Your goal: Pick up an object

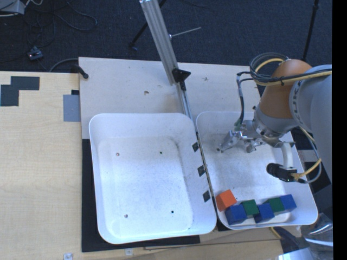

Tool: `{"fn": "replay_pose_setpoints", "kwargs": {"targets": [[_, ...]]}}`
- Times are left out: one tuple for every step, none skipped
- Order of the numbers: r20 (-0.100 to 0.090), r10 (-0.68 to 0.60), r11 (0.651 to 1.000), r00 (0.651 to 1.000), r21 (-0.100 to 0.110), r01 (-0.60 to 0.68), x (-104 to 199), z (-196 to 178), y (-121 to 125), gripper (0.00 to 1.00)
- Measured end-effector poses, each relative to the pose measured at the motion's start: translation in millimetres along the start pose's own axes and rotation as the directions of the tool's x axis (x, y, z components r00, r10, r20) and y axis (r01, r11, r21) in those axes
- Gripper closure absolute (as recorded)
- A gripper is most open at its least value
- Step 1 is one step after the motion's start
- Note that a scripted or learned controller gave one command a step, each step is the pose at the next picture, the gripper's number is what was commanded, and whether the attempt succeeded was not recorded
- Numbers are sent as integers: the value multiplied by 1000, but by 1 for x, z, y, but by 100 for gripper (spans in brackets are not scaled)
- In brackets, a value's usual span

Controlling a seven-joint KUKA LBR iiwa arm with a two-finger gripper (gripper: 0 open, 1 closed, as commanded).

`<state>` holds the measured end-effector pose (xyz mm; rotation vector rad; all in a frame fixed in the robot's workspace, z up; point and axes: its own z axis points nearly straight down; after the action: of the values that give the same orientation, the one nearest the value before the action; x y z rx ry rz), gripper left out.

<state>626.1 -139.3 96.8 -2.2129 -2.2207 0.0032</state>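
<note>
Several small blocks lie along the near edge of the right bin (303, 216): an orange block (226, 199), a blue block (236, 214), a green block (250, 207), another blue block (264, 212), a green block (276, 204) and a blue block (288, 202). My gripper (237, 143) hangs over the far half of that bin, well behind the blocks, its fingers spread apart with nothing between them.
The left bin (103, 161) sits beside the right one, with black clips along the shared rim. A slanted aluminium post (162, 42) rises behind the bins. Cables loop off the arm at the right.
</note>
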Motion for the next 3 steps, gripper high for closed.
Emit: {"fn": "replay_pose_setpoints", "kwargs": {"targets": [[3, 1, 1000, 1000, -6, -1, 34, 7, 39, 0], [2, 7, 1000, 1000, -4, -7, 54, -96, -86, 0], [4, 5, 1000, 1000, 1, -5, 22, -15, -46, 0]]}}
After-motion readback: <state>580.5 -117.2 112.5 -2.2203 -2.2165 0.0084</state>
